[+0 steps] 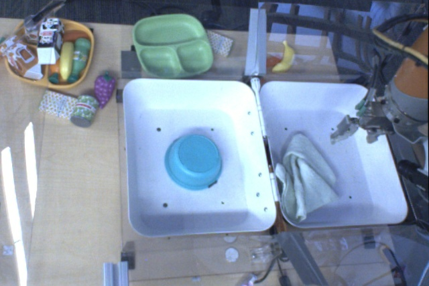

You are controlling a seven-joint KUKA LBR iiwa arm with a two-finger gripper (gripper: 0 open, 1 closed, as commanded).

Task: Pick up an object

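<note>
While the arm (410, 87) is reaching in from the right side, its claw (355, 129) is hanging over the right bin (382, 211), close to the far right part of it. The two fingers (342, 128) are standing apart, and nothing is sitting between them; they are not touching any object. I am taking the right bin as the landmark for the places. A crumpled pale cloth (305, 175) is lying inside this bin, at its near left part, so it is lying to the left of the claw and nearer to the camera, apart from the fingers. Just beside the right bin, on its left, the left bin (144, 211) is holding a blue bowl (194, 161), turned upside down as it seems. Behind the right bin, a small yellow banana (287, 57) is lying. Further left of it, a green divided tray (171, 45) is resting.
</note>
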